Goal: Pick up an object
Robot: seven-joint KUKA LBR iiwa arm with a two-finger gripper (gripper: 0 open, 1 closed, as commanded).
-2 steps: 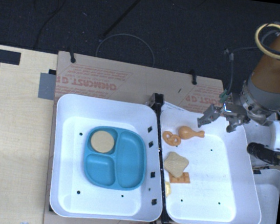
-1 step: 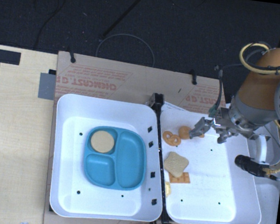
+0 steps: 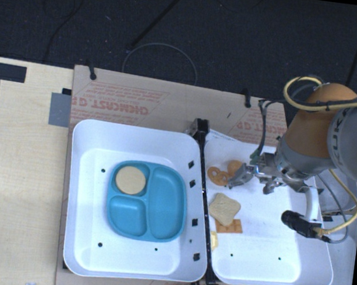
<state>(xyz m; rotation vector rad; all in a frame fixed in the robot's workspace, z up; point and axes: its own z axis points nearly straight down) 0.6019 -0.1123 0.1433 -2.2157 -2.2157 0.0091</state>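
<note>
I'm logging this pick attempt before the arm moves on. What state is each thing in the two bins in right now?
Blue tray: flat in the left bin, three compartments.
Round cookie: lying in the tray's upper left compartment.
Pretzel: lying in the right bin, ungrasped.
Bread slice: lying flat, overlapping an orange cracker.
Gripper: low over the right bin, beside the pretzel, jaws holding nothing visible.

Arm (image 3: 338,128) cut off at the right edge. Gripper (image 3: 257,176) fingers too small and cluttered to read. Cracker (image 3: 232,227) half hidden under bread (image 3: 224,209). Yellow bit (image 3: 213,241) at the bin divider (image 3: 202,201) mostly hidden, can't identify. Item by pretzel (image 3: 217,175) partly behind gripper.
</note>
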